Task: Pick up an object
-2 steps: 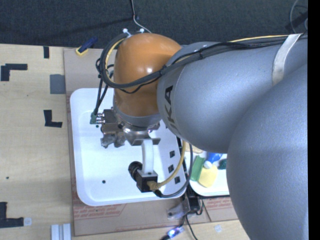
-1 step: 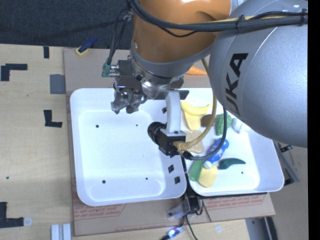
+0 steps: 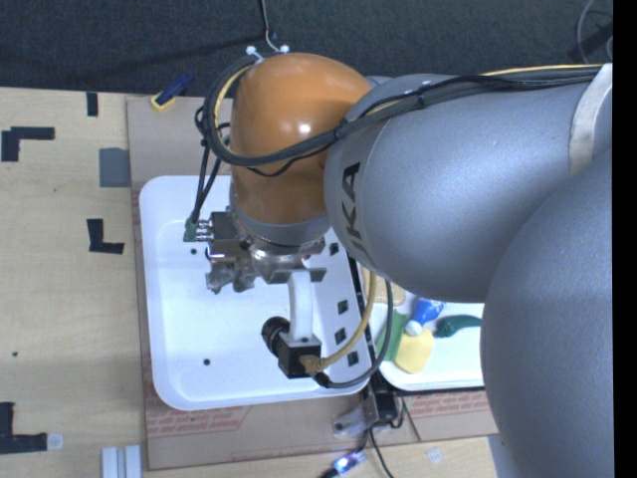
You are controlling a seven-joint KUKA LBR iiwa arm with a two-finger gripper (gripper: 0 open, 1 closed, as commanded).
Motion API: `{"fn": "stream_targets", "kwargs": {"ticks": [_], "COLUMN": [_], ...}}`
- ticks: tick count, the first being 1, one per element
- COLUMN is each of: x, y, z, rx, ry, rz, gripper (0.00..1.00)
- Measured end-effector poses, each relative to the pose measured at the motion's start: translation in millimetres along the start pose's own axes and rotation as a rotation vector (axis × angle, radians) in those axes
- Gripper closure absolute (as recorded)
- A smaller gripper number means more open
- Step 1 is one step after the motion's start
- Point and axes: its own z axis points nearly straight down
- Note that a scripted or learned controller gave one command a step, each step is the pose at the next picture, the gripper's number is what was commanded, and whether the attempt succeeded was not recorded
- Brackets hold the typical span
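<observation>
My gripper (image 3: 231, 275) hangs low over the left white bin (image 3: 171, 297), near its middle, under the orange wrist band. The big grey arm hides much of that bin's right side. Nothing shows between the gripper's metal parts from this angle. In the right bin (image 3: 453, 374), just past the arm, stands a yellow bottle (image 3: 415, 350) with a blue top (image 3: 426, 312). A green object (image 3: 460, 324) lies beside it. The gripper is well to the left of these.
The bins rest on a cardboard sheet (image 3: 169, 137) on the wooden bench. Black tape marks (image 3: 100, 237) dot the bench at left. A small blue and yellow item (image 3: 171, 90) lies at the back. The arm covers most of the right bin.
</observation>
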Motion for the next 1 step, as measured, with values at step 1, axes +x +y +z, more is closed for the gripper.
{"fn": "stream_targets", "kwargs": {"ticks": [1], "x": [0.6], "y": [1.7], "z": [55.7], "rx": [-0.006], "ry": [0.004], "rz": [0.000], "gripper": [1.00]}}
